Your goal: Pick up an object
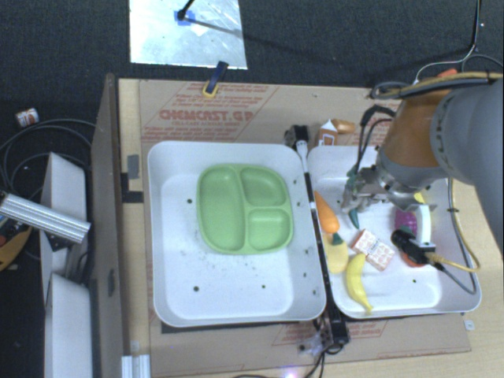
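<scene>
In the right bin, centre-right of frame, the tool hangs above the carrot, fingers apart, nothing between them. Step in hand: approach. Next move calls for lowering squarely over the carrot, then closing.

Bench bears two white bins: left bin, right bin.

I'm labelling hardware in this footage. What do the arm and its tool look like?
The arm is a thick, rounded grey cylinder with a broad orange band above the wrist. Thin dark cables loop beside the orange section. The tool is small, metallic grey and dark, much narrower than the arm. No markings are legible.
</scene>
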### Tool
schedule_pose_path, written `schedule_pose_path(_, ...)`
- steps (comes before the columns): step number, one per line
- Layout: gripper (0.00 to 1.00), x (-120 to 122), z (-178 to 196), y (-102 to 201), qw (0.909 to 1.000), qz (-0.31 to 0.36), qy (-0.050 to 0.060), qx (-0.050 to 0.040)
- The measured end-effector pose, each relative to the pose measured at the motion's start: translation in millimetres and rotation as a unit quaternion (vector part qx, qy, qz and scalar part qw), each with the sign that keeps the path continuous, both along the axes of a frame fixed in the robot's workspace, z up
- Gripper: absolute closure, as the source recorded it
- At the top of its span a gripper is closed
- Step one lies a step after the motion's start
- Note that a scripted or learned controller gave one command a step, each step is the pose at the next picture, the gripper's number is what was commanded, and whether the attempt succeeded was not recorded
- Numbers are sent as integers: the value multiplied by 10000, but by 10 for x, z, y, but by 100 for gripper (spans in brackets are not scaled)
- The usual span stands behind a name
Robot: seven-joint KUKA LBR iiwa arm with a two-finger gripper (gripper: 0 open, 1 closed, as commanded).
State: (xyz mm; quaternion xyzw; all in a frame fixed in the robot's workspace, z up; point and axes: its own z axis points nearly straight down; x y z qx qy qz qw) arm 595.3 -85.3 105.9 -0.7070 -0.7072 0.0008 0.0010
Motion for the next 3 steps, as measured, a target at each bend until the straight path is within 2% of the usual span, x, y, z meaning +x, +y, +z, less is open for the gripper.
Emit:
schedule_pose_path(1, 100, -601, 1250, 49, 10000, 0, -40, 0)
schedule_pose_path(2, 0, -582, 1192, 51, 10000, 4, -26, -1)
schedule_pose_path(3, 0, -834, 436, -115, 10000, -8, 14, 3)
